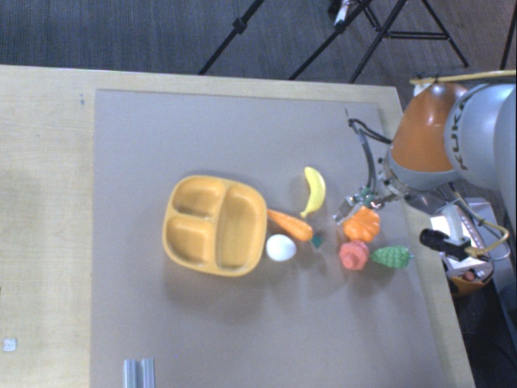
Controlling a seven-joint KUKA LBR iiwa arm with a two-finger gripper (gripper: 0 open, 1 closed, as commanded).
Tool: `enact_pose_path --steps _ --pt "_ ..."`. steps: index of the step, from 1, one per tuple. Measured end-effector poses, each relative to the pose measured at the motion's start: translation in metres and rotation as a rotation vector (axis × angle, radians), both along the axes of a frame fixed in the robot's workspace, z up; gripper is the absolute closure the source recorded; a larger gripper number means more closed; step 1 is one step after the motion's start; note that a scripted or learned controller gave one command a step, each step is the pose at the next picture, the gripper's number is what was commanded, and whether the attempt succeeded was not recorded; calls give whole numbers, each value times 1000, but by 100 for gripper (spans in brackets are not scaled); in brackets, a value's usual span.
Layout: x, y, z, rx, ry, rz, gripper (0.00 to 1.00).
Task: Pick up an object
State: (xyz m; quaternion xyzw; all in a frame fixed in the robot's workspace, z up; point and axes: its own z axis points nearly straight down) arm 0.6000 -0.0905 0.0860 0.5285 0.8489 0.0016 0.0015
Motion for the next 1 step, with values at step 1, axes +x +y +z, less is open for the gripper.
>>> enact_pose_path --steps 1 --pt "2 1 11 1 -5 1 100"
